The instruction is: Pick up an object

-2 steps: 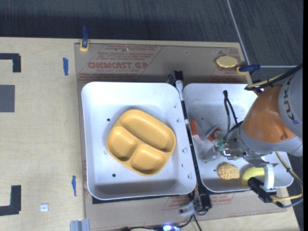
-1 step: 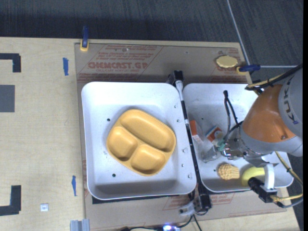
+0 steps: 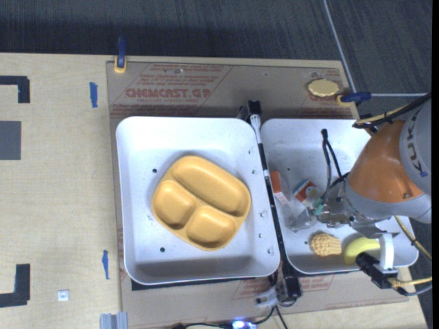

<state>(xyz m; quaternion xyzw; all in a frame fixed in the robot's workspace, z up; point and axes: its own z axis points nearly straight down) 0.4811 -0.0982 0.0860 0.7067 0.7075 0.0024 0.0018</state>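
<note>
- so the arm [image 3: 391, 177] is reaching in from the right and hanging low over the right bin [image 3: 295, 132], wrist pointing down into the clutter
- the gripper [image 3: 328, 211] is sitting right in the middle of the pile, but the wrist is covering most of it, so i honestly can't tell what state it's in or whether it's got hold of anything
- nothing is looking lifted to me. everything in that bin seems to be lying on the floor of it
- stuff in reach: a corn cob [image 3: 325, 244] near the front edge, a banana [image 3: 361, 247] just beside it to the right, a red and white packet [image 3: 304, 189] up near the gripper, and a thin orange thing [image 3: 276, 181] lying along the left wall
- the left bin [image 3: 137, 149] is holding a big yellow tray [image 3: 200, 201] with three compartments, well apart from the arm, so i'm guessing that's not the target
- my read: the approach is done, the arm is hovering at grasp height over the packet area, and the actual pick isn't confirmed
- what's left: getting a solid grip on something and raising it clear of the bin
- the clutter is packed tight there, so a miss or a two-item grab seems pretty possible
</note>
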